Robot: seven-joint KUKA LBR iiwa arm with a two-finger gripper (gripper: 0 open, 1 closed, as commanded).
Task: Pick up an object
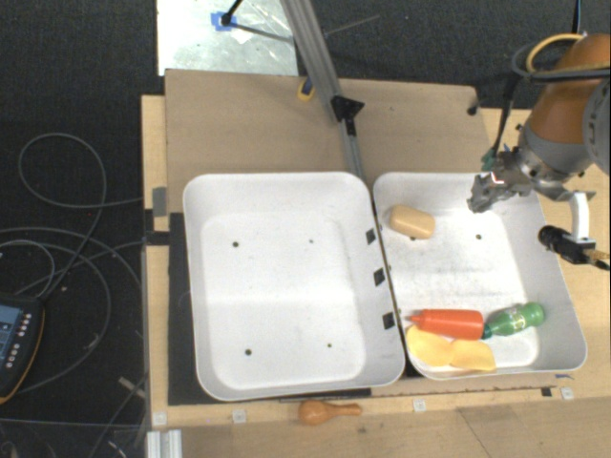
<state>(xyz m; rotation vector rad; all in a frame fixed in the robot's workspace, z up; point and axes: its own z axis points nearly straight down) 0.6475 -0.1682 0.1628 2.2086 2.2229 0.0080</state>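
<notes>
I see a smooth, rounded tan block lying in the right bin near its back-left corner — matte, soap-like. The gripper hovers well apart; its finger spacing I cannot tell.

The arm is cut off by the edge at 3 o'clock; the gripper fingers are too small to tell.
</notes>
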